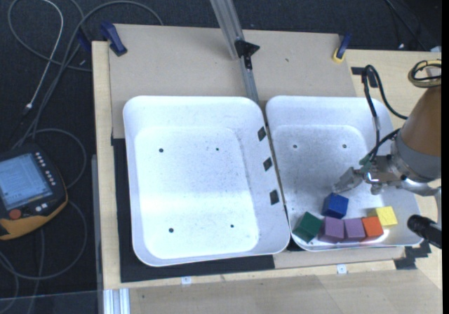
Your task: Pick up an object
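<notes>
Pendant (27, 190): lies on the dark floor left of the tabletop (175, 60), screen lit, its cables looping away.
Left bin (193, 176): white, speckled floor.
Metal rail (221, 4): slants down from the top edge to the gap between the bins.
Right bin (316, 130): blocks crowd its near right corner — green block (307, 226), purple block (334, 228), blue block (336, 205), red block (354, 228), orange block (372, 226), yellow block (386, 216).
Gripper (349, 181): hangs low just above the blue block, small and blurred — open or closed, I cannot tell.
Arm (424, 134): cut off at the right edge.
</notes>
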`<state>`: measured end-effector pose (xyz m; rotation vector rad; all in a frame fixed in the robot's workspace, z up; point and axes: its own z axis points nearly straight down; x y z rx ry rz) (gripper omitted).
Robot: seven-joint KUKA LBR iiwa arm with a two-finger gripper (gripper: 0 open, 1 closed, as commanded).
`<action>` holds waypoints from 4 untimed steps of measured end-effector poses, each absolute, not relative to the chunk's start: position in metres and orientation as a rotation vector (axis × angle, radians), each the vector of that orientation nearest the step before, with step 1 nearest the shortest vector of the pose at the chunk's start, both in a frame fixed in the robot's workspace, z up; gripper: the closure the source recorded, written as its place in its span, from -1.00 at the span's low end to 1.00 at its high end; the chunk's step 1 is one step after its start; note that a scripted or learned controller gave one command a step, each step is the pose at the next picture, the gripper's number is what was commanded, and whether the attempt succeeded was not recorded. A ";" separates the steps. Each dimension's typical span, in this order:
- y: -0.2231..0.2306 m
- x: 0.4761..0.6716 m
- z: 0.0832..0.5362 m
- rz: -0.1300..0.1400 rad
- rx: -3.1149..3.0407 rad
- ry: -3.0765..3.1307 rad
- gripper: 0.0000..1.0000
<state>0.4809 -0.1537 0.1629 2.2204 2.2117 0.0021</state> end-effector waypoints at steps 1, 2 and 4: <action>-0.135 0.488 0.096 -0.004 2.226 2.229 -1.00; -0.113 0.480 0.099 0.000 2.223 2.227 -1.00; -0.048 0.503 0.204 0.013 2.207 2.227 1.00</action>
